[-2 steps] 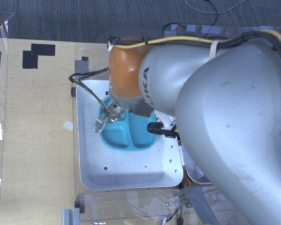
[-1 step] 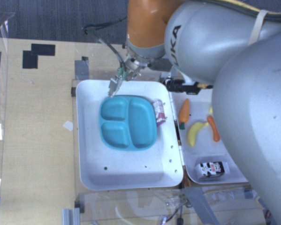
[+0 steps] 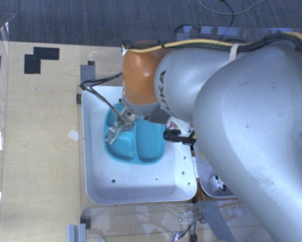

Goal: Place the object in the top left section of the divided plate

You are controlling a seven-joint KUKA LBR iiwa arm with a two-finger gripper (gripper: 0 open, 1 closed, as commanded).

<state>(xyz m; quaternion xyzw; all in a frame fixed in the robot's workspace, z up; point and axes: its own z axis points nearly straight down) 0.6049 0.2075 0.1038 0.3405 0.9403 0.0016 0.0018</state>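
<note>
A blue divided plate (image 3: pixel 140 145) lies in the left white bin (image 3: pixel 135 185). My gripper (image 3: pixel 115 131) hangs over the plate's left side, its metal fingers pointing down toward the upper left section. The arm's orange band and grey wrist cover the plate's far edge. I cannot make out any object between the fingers or in the plate's visible sections.
The big grey arm fills the right of the view and hides most of the right bin (image 3: pixel 214 185). A black cable (image 3: pixel 98 92) loops from the wrist over the left bin's far left corner. Black tape marks (image 3: pixel 40 58) lie on the wooden bench at the left.
</note>
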